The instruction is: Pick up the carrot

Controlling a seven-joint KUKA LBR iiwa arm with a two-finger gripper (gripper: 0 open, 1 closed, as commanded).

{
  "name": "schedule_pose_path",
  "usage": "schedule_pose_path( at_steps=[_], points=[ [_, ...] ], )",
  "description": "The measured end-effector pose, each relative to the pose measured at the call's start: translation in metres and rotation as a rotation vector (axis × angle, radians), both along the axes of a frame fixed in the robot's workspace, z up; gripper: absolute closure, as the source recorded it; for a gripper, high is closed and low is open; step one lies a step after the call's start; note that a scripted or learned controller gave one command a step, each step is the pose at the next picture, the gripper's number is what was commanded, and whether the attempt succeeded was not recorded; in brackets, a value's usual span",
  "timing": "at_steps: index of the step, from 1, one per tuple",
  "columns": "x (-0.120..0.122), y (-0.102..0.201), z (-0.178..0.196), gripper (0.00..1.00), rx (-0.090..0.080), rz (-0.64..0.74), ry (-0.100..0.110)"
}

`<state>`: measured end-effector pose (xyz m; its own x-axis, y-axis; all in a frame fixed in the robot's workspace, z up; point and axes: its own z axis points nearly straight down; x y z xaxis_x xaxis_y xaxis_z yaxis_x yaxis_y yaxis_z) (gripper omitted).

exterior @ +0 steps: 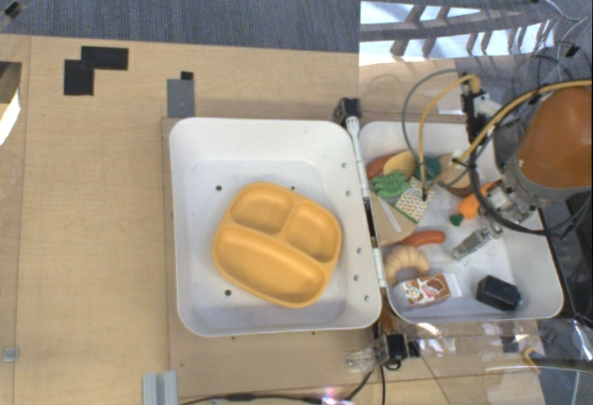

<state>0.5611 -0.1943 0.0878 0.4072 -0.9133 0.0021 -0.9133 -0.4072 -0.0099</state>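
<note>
Scanning from far to the gripper's left, a yellow divided plate [277,244] sits in the left bin [195,301]. Closer, in the right bin [547,297], lie a croissant [408,258], a red sausage [425,238], a green leafy piece [392,183] and a small printed packet [426,291]. The carrot [466,208], a small orange piece, lies just left of and slightly above the gripper [474,242], partly behind cables. Whether the gripper is open or closed cannot be told. A black block [498,293] sits below it. Risk, as I judge it: the crowded toys and dangling cables could deflect a descent, so the gripper catches the sausage or nothing.
</note>
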Motion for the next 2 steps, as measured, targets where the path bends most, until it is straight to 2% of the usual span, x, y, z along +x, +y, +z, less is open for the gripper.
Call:
schedule_pose_path(
  at_steps=[1, 2],
  points=[
    [-0.0585, -0.0011, 0.0007, 0.0, -0.003, 0.027, -0.001],
    [-0.0494, -0.0021, 0.0006, 0.0, -0.002, -0.072, 0.002]
  ],
)
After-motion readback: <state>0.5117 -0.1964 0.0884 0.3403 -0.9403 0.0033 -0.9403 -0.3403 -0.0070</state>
